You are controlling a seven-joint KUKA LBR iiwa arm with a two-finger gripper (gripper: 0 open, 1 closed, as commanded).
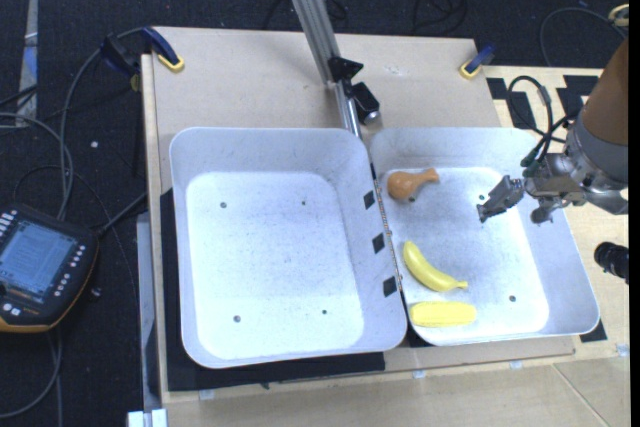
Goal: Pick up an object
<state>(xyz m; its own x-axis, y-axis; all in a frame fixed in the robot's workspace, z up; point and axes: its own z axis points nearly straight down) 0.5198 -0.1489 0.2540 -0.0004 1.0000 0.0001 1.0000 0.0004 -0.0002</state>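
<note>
Quick count: two white bins side by side on the surface (pixel 260 80), the left bin (pixel 200 165) and the right bin (pixel 560 255). Three items total, all sitting in the right bin, toward its left half. One banana (pixel 432 270), curved, bright yellow, lying on its side just beside the divider between the bins. One flatter yellow piece (pixel 443 315) right below it near the front rim, oblong and smooth; could be a second fruit, honestly hard to say at this resolution. One orange-brown thing (pixel 410 183) up near the back rim, rounded body with a narrow neck sticking out to the right, pear or drumstick shaped.

The gripper (pixel 495 202) hangs over the right bin's right-hand part, well apart from all three items. Nothing sits between its fingers, and whether they're spread or pinched I can't tell from here.
</note>
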